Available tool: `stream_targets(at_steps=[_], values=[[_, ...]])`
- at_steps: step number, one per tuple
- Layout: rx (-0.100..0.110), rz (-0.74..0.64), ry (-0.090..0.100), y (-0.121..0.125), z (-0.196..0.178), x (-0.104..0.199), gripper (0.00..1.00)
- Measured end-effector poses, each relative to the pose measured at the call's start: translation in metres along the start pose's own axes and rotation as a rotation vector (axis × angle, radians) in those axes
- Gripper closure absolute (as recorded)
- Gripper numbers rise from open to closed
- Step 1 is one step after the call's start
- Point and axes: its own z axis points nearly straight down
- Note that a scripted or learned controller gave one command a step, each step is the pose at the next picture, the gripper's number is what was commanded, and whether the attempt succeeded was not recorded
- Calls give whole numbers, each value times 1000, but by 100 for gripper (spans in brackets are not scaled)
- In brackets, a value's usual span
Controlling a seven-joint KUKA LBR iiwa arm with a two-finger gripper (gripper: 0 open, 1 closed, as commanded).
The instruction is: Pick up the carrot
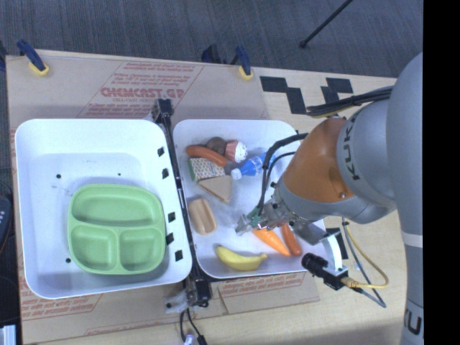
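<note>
The arm reaches into the right bin (287, 129) on the surface, its pincer (257, 223) lowered at the green end of the carrot (272, 239), which lies near the bin's front edge, right of the banana (241, 259). A second orange stick (291, 240) lies just beside the carrot, touching or nearly so. Whether the pincer is open or closed cannot be told, since the wrist hides much of it. Its low, close position suggests a grasp attempt at the carrot's top. The bun (202, 215) and sandwich (217, 187) lie further back in the bin; the green tray (116, 228) sits in the left bin (29, 135).
</note>
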Motion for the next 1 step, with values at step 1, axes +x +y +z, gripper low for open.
stream_targets(at_steps=[1], values=[[-7, 154, -6, 4, -108, 21, 100]])
